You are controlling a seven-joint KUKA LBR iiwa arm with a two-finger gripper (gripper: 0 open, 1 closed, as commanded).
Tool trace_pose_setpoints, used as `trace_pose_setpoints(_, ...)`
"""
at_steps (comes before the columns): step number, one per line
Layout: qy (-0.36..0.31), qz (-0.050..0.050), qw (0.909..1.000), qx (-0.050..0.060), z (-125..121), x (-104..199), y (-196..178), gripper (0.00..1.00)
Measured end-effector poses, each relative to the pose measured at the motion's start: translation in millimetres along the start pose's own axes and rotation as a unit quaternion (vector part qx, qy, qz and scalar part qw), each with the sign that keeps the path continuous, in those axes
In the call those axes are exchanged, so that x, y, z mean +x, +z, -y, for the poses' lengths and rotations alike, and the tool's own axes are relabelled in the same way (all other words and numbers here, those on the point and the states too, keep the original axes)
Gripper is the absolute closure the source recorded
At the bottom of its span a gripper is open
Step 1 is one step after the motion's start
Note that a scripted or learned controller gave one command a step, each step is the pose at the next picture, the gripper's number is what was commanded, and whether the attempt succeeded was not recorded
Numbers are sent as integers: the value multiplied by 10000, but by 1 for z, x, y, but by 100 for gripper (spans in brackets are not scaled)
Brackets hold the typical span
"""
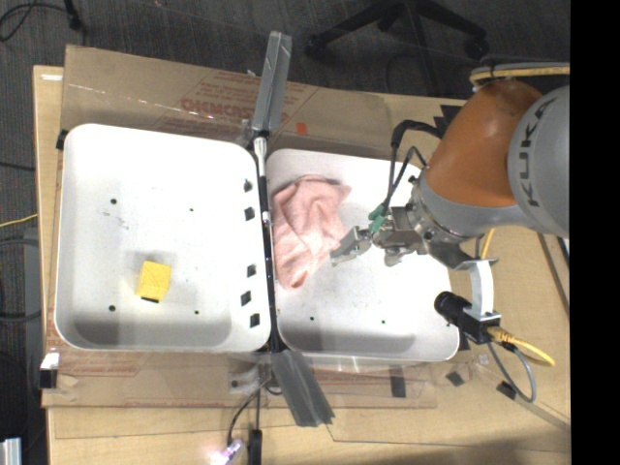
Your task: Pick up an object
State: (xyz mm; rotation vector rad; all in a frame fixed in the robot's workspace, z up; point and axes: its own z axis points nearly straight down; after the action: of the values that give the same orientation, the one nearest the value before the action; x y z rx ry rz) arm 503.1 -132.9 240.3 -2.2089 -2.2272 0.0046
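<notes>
Hidden: the gripper's [347, 247] tip sits low over the right bin [368, 310], and the wrist crowds it, so I cannot tell whether the claw is released or clenched.
Contact: the gripper's tip is just beside the pink cloth [304, 225], at the cloth's 4 o'clock edge; whether they touch is unclear.
Task thing: the pink cloth lies crumpled toward 10 o'clock in the right bin, against the wall shared with the left bin [145, 187].
Other thing: a yellow block [154, 280] rests toward 7 o'clock in the left bin, well apart from the gripper.
Cut off: the arm [484, 153] enters from 3 o'clock, its far side out of frame; chair legs [407, 13] at 12 o'clock are clipped by the top edge.
Writing, arm: grey letters "KU" [530, 177] on the casing, the rest running out of view.
Writing, cardboard: red print [218, 102] on the cardboard sheet [136, 77] at 12 o'clock of the left bin, too faint to read.
</notes>
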Motion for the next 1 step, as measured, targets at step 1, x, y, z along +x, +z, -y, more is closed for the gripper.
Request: trace_pose_setpoints(1,556,2,9985,3,-60,-11,142,0)
